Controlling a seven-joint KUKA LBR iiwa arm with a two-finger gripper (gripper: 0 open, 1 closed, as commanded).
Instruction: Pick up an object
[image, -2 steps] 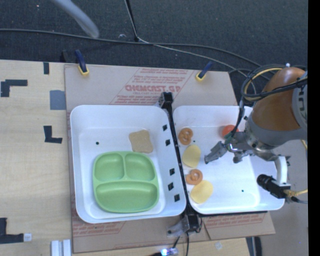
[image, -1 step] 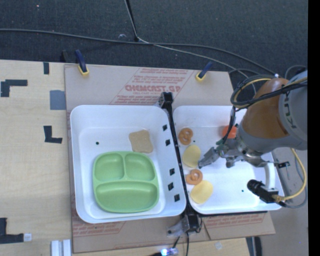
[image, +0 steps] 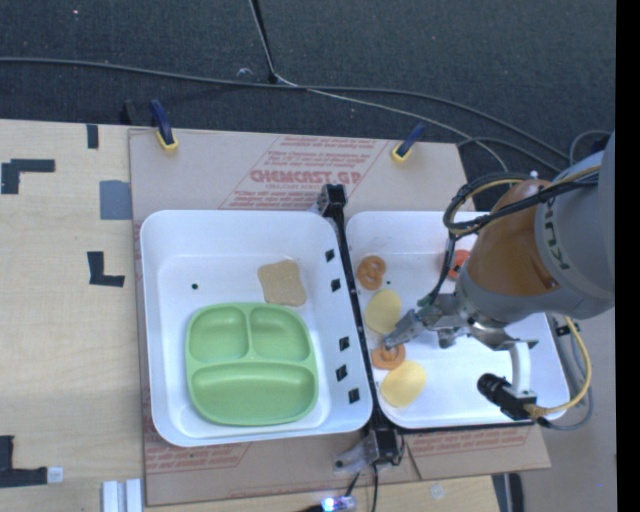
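Beside the black divider (image: 345, 300) that runs between the two white bins, the left bin (image: 160, 300) carries a green three-compartment plate (image: 250, 362) taking up most of its floor, with a tan slice of bread (image: 283, 283) just beyond the plate's far edge, toward the divider. Bare white floor remains only along that bin's far and left rims.

On the other side of the divider, the right bin (image: 400, 225) holds the small items, all crowded close to the divider: an orange pretzel-shaped piece (image: 371, 270) farthest up, a pale yellow rounded piece (image: 382, 310) below it, a small orange ring-like piece (image: 388, 355) next, and a yellow rounded piece (image: 403, 384) nearest the bin's front rim. A bit of red-orange (image: 458, 262) shows farther from the divider, partly hidden by the arm (image: 530, 250).

Grey and orange-banded, the arm covers most of the right bin's outer half. Its gripper (image: 398, 338) points toward the divider, its tip just beside the small orange ring and the pale yellow piece. Whether its fingers are spread or closed cannot be told, and nothing is visibly held between them. None of the pieces has a clear long axis.
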